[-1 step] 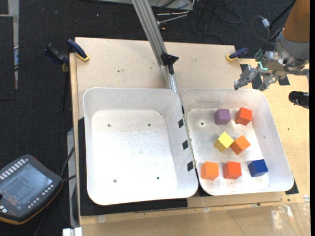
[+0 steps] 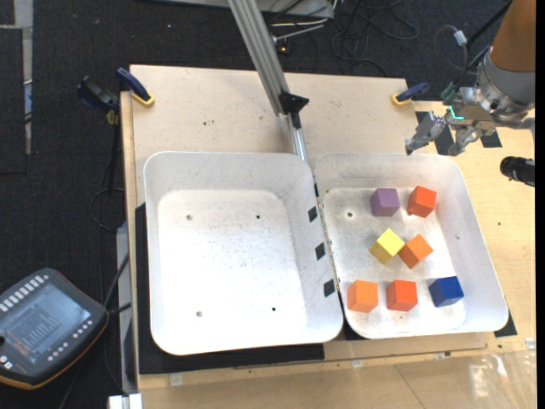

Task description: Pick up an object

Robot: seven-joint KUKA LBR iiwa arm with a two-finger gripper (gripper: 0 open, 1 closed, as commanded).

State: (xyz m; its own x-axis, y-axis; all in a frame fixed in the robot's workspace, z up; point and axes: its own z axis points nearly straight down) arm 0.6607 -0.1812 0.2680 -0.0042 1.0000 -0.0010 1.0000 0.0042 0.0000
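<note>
The right bin holds several small cubes. A purple cube and an orange-red cube lie toward its back. A yellow cube touches an orange cube in the middle. Along the front lie an orange cube, a red-orange cube and a blue cube. My gripper hangs above the back right edge of this bin, behind all the cubes. Its fingers stand apart with nothing between them.
The left bin sits beside the right one, speckled with dark marks. A slanted metal pole runs down to the gap between the bins. Clamps grip the board's back corners. A teach pendant lies at the lower left.
</note>
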